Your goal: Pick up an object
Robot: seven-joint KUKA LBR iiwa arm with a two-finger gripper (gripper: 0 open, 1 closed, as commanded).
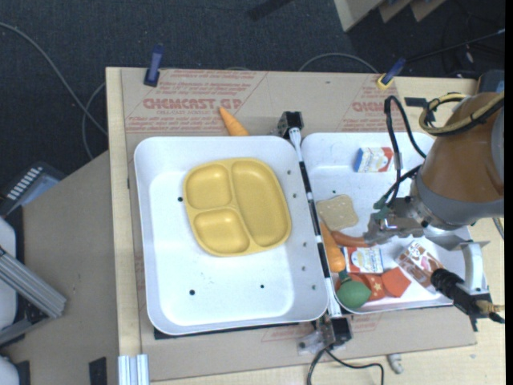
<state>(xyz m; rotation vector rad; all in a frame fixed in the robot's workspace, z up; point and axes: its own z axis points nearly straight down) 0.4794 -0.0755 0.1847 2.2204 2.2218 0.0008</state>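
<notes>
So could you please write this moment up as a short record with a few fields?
left bin: holds a yellow divided plate
right bin: carrot, green ball, tan slice, small blue and red carton, red packets
outside the bins: orange piece on the board behind the left bin
gripper: low over the right bin, near the carrot
grasp: cannot tell

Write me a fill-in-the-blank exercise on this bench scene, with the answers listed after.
1. The yellow tray has ____ compartments.
2. The tray lies in the ____ bin as the camera sees it.
3. The ball near the right bin's front edge is ____ in colour.
4. The carrot behind the left bin lies ____ both bins, on the cardboard.

Missing words: three; left; green; outside
</notes>
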